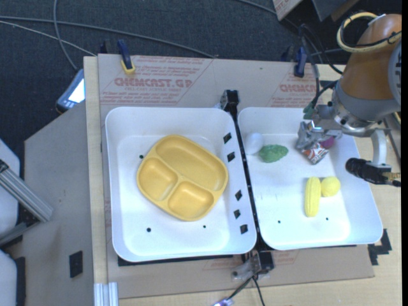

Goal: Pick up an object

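My gripper (310, 136) hangs over the far part of the right bin (357, 234), on the grey and orange arm coming in from the right. Directly under its tip is a crumpled red and silver packet (317, 152), touching or very near the gripper. A green leafy toy (273, 153) lies to the packet's left. Nearer the front lie a yellow corn cob (312, 196) and a small yellow lump (330, 186), side by side. A pale round object (255, 139) rests by the bin's left wall.
The left bin (121, 228) holds a yellow divided plate (183, 176). A black divider with clips (237, 171) runs between the bins. A black cable fitting (366, 168) juts over the right bin's right rim.
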`<action>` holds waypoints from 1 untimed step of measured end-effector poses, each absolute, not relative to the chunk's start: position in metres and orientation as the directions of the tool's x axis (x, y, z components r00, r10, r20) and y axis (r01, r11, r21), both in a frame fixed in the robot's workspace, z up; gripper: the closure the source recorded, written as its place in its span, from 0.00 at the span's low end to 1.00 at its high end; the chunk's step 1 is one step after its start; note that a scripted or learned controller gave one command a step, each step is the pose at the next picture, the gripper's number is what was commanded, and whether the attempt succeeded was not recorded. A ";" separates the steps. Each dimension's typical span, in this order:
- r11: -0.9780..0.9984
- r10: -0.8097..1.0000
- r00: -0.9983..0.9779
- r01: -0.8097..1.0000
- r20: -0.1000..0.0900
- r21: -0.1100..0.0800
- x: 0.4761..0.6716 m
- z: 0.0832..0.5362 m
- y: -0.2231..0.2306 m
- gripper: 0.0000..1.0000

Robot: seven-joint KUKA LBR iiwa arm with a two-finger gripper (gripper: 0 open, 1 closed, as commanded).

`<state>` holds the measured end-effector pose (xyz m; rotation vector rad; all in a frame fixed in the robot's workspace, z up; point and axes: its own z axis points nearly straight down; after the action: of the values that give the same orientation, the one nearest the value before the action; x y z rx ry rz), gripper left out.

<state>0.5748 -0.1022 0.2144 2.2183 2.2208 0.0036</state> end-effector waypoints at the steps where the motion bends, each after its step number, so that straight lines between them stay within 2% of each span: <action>1: 0.005 1.000 -0.005 1.000 0.003 -0.002 0.569 0.216 -0.059 1.00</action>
<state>0.5688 -0.0594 0.2158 2.2184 2.2290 0.0010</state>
